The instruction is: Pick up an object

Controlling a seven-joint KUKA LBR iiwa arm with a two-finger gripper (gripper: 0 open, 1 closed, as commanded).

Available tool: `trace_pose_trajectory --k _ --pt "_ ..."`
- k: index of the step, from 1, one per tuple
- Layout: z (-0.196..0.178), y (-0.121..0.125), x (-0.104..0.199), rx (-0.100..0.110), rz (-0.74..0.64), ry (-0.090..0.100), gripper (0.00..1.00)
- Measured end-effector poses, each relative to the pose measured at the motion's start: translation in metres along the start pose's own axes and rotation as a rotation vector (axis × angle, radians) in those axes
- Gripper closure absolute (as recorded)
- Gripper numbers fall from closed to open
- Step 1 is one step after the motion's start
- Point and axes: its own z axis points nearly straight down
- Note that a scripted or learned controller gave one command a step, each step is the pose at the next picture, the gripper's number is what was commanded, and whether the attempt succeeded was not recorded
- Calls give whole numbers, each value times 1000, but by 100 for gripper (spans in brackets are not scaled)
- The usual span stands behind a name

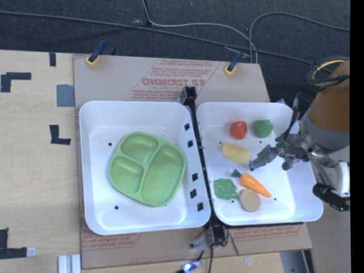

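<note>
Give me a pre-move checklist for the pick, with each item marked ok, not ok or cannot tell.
1. Gripper over the right bin: ok.
2. Nothing between its fingers yet: ok.
3. Target within reach: ok; the yellow piece and carrot lie closest.
4. Room around the carrot: not ok; its tip touches the beige round piece.
5. Red piece and green ball apart from each other: ok.
6. Height above the bin floor: cannot tell.

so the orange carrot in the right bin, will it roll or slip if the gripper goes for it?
The carrot is tapered and looks smooth, so it would probably pivot or squirt toward its thin tip rather than roll straight. It looks like light toy plastic, likely stiff. It lies close to the tan round piece, which a nudge could shift. The gripper hovers just above it.
</note>
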Motion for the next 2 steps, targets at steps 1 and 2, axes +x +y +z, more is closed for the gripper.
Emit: trace_pose_trajectory --k 1,2 --pt "-6 3 0 -12 -4 -2 0" --pt "58 -1 1 -5 -3 -1 0"
